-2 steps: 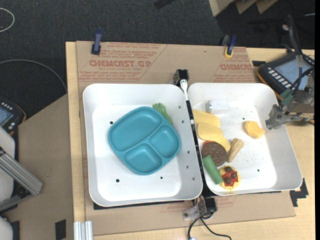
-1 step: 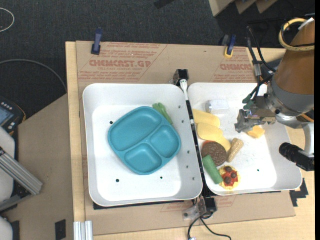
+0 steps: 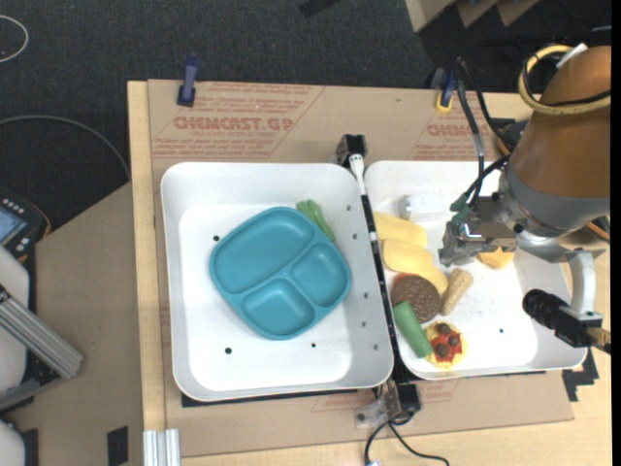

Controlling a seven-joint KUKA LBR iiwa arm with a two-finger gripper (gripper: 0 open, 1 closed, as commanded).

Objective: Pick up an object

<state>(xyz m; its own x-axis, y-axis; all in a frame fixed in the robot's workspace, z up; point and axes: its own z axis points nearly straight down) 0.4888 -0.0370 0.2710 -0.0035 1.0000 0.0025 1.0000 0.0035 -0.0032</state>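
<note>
A blue divided plate [image 3: 280, 272] lies in the left bin [image 3: 184, 289] with a green item [image 3: 315, 217] at its upper right edge, while the gripper [image 3: 464, 243] hangs over the right bin [image 3: 543, 352] beside yellow pieces [image 3: 403, 244], a brown patty [image 3: 416, 294] and a green vegetable [image 3: 409, 330].

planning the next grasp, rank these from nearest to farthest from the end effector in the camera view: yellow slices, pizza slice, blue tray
1. Yellow slices: right bin, just left of the end effector.
2. Pizza slice: right bin's near edge, below it.
3. Blue tray: left bin, farthest.
</note>
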